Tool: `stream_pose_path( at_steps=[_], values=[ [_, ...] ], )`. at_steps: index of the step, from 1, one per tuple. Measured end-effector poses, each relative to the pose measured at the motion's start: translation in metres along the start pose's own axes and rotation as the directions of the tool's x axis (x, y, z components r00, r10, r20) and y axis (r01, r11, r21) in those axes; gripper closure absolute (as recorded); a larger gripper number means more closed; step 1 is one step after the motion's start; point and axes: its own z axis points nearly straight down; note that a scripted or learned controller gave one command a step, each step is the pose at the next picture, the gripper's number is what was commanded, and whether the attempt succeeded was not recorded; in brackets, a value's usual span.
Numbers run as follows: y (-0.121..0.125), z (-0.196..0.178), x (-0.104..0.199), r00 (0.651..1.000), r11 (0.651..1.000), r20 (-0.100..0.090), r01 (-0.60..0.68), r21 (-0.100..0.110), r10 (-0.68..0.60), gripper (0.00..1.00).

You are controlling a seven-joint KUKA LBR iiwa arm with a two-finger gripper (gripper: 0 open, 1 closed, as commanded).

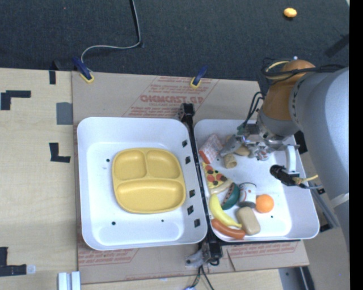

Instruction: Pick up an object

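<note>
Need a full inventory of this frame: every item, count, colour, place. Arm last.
bins: 2, white, side by side on the bench
divided plate: 1, yellow, in the left bin
banana: 1, yellow, right bin, front left
hot dog: 1, red-orange, right bin, front edge
orange: 1, orange, right bin, front right
pizza slice: 1, yellow with red, right bin, left side
clamps: 2, blue and yellow, on the cardboard's far edge
cable: 1, white, on the dark floor beyond the bench
small ball: 1, orange, floor, top right
arm: 1, grey with orange band, over the right bin
gripper: 1, metallic, low in the right bin's far part

Divided plate (150,180) in left bin (91,187), toys in right bin (295,218)
</note>
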Motion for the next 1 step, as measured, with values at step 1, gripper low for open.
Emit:
stream_pose_path(
  at_steps=[1],
  values=[
    [-0.0012, -0.0092, 0.0, 1.0, 1.0, 0.001, 0.0, 0.004, -0.001, 1.0]
  ],
)
